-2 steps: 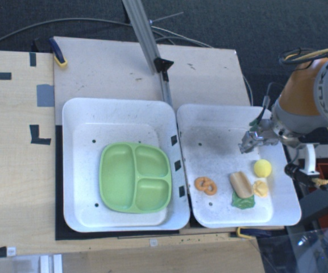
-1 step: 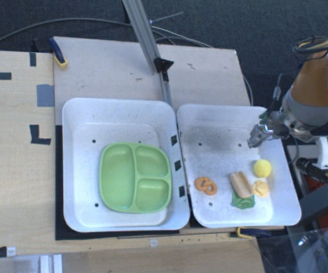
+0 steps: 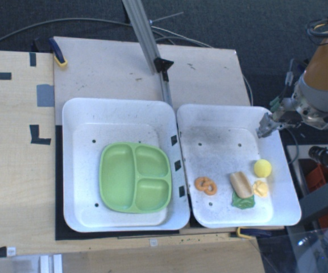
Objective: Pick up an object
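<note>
Two white bins sat side by side on the bench [image 3: 112, 67]. The left bin [image 3: 73, 152] held a light green plate [image 3: 135, 177] with three compartments, lying flat toward that bin's near right part.

The right bin [image 3: 220, 124] held a small cluster of things in its near right corner. A yellow ball [image 3: 262, 168], round and smooth, lay nearest the right wall. Just below it was a pale yellow lump [image 3: 260, 187], irregular in shape. A tan roll [image 3: 241, 184], oblong like a small bread loaf, lay beside the lump, close enough that contact could not be judged, its lower end overlapping a dark green piece [image 3: 243, 202]. To the left, apart from these, lay an orange pretzel [image 3: 206, 185], a twisted ring with small holes.

The gripper [image 3: 265, 127] hung at the right bin's far right rim, well apart from the cluster, with nothing seen in it. Whether the fingers were apart or together could not be told; they were dark and small against the rim.
</note>
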### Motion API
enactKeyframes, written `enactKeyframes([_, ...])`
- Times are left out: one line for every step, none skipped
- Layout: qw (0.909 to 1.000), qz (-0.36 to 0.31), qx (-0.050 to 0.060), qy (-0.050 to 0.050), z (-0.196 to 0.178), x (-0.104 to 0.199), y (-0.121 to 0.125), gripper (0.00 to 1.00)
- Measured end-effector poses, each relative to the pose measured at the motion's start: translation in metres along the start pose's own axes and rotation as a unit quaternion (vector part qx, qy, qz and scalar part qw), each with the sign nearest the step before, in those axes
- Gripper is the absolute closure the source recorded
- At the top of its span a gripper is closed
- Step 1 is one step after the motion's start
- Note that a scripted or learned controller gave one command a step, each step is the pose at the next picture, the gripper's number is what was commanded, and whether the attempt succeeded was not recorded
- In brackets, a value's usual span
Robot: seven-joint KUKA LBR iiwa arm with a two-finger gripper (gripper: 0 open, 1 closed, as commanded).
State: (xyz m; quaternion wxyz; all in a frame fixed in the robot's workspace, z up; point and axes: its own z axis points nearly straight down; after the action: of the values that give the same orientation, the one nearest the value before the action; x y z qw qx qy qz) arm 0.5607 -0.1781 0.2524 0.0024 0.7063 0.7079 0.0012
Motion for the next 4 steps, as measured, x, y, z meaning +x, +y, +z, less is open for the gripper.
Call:
enactKeyframes([1.0,-0.002,0.002,0.002,-0.006,0.055,0.004,1.0])
enactKeyframes([1.0,-0.003,0.003,0.002,-0.009,0.114,0.015,1.0])
enactKeyframes([1.0,-0.002,0.004,0.002,0.005,0.163,0.014,1.0])
enactKeyframes([1.0,-0.002,0.004,0.001,0.008,0.209,0.016,1.0])
